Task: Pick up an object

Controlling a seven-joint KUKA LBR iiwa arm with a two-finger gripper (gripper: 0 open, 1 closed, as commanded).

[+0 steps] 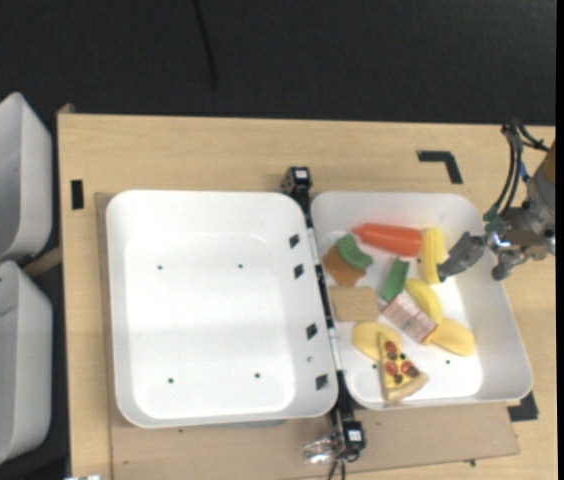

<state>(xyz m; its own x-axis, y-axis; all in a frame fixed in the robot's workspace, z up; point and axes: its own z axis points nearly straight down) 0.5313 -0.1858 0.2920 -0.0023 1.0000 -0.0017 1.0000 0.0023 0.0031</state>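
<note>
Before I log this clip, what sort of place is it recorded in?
Probably a robot-grasping test bench in a lab, not a kitchen: a plywood benchtop bears two shallow white bins, the right bin holds toy food such as a pizza slice, and the gripper reaches in.

Arm (537,203) cut off at right edge; claw (477,258) finger state unclear.

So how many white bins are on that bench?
2. The left bin sits at the bench's middle; the right bin adjoins it, holding toy food, with the gripper over it.
</note>
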